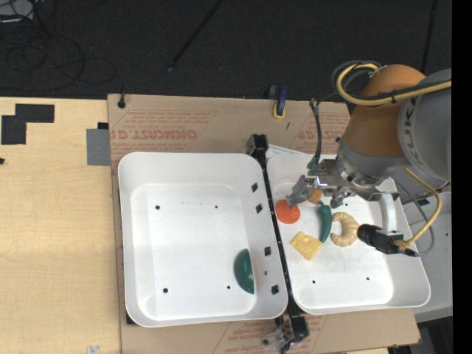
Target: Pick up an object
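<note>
Two shallow white bins are seen from above on a desk. In the left bin, a dark green object lies alone near the right wall. In the right bin, a red-orange piece, a yellow wedge, a teal strip and a tan ring are clustered, presumably as candidates for picking. The end effector is poised over this cluster with its fingers spread apart; nothing is seen gripped between them.

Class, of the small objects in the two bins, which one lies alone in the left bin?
The dark green object, near the left bin's right wall; the others lie together in the right bin.
</note>
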Controlling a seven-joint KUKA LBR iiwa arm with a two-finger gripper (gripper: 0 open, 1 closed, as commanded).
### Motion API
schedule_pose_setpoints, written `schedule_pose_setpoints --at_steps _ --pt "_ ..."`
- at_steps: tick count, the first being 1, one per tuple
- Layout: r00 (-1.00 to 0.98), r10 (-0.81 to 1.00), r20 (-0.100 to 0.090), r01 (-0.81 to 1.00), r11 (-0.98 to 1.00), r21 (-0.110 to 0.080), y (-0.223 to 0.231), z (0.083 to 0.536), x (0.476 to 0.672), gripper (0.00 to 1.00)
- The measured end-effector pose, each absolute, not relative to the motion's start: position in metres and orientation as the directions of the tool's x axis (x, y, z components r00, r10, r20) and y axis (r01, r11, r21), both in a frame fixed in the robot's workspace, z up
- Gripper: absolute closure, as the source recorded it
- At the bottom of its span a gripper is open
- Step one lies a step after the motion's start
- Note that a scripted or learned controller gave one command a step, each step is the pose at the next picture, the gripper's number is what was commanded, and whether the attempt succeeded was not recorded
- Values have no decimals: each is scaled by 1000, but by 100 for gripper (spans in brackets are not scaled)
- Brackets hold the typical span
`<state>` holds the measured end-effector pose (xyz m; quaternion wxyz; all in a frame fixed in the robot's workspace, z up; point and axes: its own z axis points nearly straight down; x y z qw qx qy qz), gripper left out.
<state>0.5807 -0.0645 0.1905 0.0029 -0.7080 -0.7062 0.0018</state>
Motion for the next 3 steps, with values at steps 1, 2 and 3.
schedule_pose_setpoints --at_steps 1,2,3 --pt "-1 1000 -2 1000 1 0 -85 85 627 0" --pt "-1 1000 0 1000 1 0 -83 107 645 0" --pt "1 1000 -2 1000 -1 -2 -132 87 644 0"
